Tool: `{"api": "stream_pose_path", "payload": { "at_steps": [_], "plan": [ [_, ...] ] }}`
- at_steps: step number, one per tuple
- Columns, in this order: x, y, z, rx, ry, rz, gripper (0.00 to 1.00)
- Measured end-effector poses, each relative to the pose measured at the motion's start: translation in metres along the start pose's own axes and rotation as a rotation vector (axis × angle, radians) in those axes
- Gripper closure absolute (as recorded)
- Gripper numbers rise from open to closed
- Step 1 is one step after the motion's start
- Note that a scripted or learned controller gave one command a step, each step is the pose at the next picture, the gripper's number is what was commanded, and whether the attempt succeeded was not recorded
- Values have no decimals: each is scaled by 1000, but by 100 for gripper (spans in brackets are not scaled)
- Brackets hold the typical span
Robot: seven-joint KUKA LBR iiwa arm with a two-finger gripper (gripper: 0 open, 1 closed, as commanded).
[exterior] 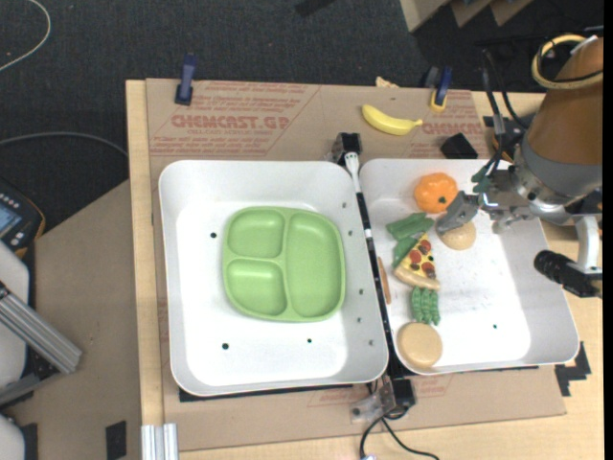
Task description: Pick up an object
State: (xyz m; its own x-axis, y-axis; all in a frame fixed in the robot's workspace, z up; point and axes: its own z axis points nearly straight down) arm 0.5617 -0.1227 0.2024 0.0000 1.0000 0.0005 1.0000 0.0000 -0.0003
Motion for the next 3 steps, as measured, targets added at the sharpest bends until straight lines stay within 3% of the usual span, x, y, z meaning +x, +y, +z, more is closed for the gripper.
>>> {"api": "stream_pose_path", "payload": {
  "at_steps": [1,2,3],
  "plan": [
    [32,-1,122,4,3,-1,0],
    [30,0,107,-3,-1,1,100],
    [90,32,11,-13,1,-8,100]
  ]
}}
